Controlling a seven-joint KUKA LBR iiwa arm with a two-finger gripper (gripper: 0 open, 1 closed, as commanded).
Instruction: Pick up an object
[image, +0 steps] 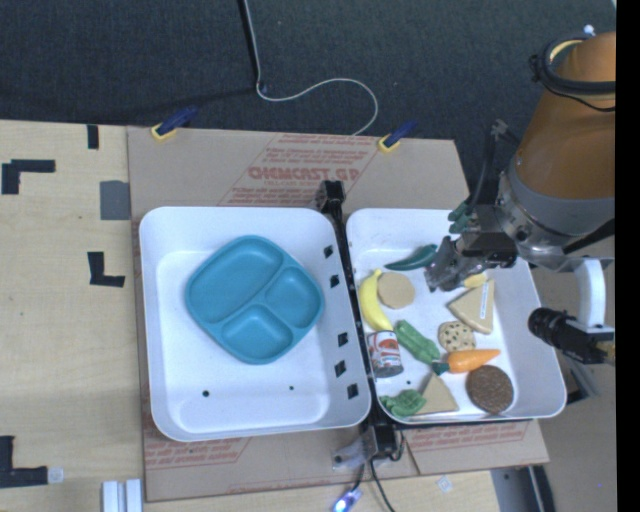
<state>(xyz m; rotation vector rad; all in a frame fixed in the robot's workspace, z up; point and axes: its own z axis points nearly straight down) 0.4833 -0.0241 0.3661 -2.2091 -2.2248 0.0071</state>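
Claw: your dark two-finger claw (443, 268) hovers over the cluttered right white bin (520, 290); grip state, you cannot tell.
Nearest: round tan cookie (396, 291), at its eight o'clock.

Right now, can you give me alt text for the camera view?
The grey arm's gripper hangs over the right white bin, above toy food: a yellow plastic banana, an orange carrot and a brown round cookie. The left white bin holds a blue divided plate.
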